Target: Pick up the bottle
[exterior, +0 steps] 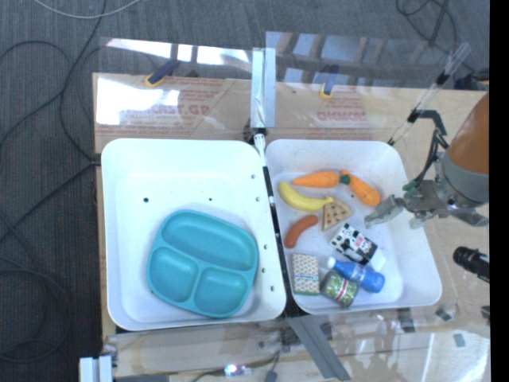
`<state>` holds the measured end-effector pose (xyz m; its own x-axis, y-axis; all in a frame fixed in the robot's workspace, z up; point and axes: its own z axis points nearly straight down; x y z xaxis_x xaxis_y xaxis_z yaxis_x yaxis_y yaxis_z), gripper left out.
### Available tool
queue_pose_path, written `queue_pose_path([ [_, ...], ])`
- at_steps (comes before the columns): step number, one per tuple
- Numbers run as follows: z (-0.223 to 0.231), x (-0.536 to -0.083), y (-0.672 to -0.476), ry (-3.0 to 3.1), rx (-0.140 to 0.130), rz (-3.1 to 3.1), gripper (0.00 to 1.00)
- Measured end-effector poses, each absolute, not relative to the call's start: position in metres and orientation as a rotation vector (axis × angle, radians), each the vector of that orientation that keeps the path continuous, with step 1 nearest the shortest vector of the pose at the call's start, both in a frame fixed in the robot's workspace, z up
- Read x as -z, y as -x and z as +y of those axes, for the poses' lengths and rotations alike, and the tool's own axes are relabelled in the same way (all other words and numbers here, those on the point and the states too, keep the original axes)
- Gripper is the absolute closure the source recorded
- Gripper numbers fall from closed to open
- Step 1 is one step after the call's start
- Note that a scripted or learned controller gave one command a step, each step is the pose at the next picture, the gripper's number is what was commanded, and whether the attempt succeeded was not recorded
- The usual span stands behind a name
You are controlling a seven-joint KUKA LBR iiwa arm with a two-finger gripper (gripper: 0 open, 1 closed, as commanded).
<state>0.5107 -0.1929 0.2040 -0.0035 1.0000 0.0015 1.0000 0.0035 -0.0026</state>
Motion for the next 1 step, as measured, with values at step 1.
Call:
queue_pose_path([
  [1,-0.1937,-0.0914,-0.4865,1.737,0.004,-2.627,0.00],
])
